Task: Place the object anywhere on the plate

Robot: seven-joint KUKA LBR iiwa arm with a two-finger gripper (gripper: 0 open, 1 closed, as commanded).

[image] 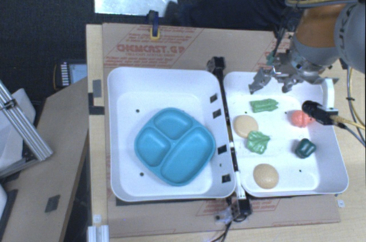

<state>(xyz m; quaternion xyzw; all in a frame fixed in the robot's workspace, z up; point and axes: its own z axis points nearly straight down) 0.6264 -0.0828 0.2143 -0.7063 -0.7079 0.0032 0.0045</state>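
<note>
Your blue three-compartment plate (174, 145): centre of the left bin (123, 121). Gripper (274, 79): fingers spread, holding nothing, at the right bin's (331, 178) far edge above the green leafy piece (263, 104).

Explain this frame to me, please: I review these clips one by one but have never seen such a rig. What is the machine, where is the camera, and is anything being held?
The single camera sits above the bench and looks down at a slant. The machine entering from the right is a grey robot arm with an orange band; its gripper hangs over the far edge of the right bin, with nothing between its fingers. The left bin holds a blue divided plate, the goal of the task. The right bin holds small toy pieces: a green flat piece, a pink one, two tan rounded ones, a crumpled green one and a dark teal one. None is on the plate yet.
</note>
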